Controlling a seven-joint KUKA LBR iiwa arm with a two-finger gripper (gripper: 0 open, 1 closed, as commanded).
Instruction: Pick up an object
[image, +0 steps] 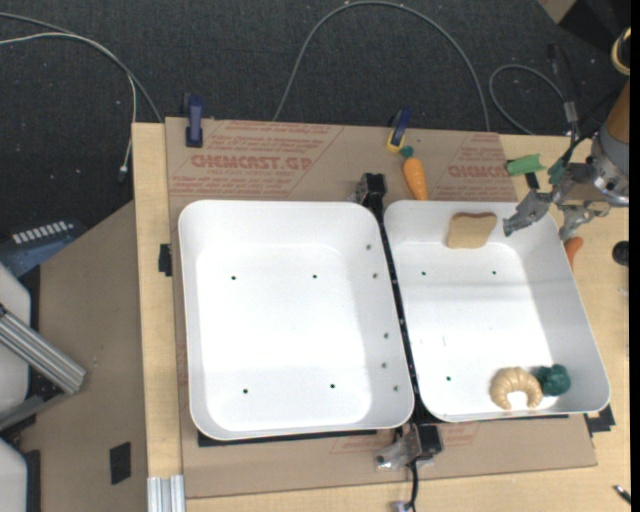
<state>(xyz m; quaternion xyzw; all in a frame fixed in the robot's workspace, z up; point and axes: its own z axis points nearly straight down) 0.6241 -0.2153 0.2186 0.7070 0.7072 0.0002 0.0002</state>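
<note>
The right bin (560, 300) holds a tan bread slice (470, 230) at its far edge. A pale croissant (516, 388) lies in the near right corner, touching a dark green object (553, 379). My gripper (543, 224) hangs over the far right corner of this bin, just right of the bread slice. It is open, with its fingers (520, 217) spread and nothing between them. An orange carrot (414, 178) lies on the cardboard behind the bins.
The left bin (200, 300) stands beside the right one. A small orange piece (572, 248) sits just outside the right bin's far right rim. A green clamp (523, 165) and blue clamps (193, 120) hold the cardboard's back edge.
</note>
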